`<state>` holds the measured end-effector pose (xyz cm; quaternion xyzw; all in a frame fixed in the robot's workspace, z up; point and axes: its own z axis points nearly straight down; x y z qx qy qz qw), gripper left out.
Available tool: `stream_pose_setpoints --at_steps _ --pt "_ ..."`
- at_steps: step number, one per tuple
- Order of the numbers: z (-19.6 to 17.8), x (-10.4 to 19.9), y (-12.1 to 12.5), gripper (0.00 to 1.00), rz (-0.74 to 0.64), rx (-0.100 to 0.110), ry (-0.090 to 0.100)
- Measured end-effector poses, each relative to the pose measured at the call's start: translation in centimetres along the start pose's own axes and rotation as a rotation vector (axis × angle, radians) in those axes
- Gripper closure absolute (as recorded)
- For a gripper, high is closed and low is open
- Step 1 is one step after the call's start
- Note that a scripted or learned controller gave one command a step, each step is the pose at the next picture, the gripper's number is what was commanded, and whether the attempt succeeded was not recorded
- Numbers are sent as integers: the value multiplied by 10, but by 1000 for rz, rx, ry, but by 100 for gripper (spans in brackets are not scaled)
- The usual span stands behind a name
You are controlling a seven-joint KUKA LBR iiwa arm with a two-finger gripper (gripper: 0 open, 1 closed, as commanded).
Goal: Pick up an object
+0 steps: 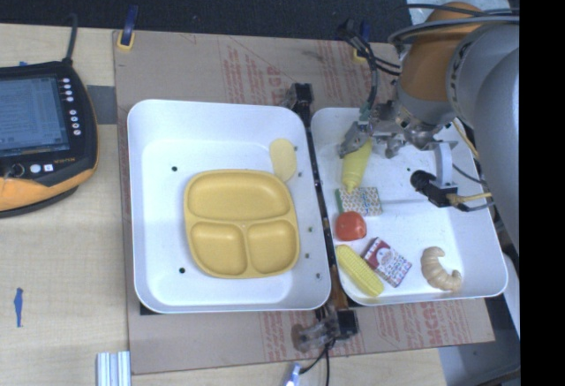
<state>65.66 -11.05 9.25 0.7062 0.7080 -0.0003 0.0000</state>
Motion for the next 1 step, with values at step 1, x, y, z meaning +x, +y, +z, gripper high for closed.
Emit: stream_pose_setpoints --at_steps 1 --pt "0 8 0 0 -2 4 1"
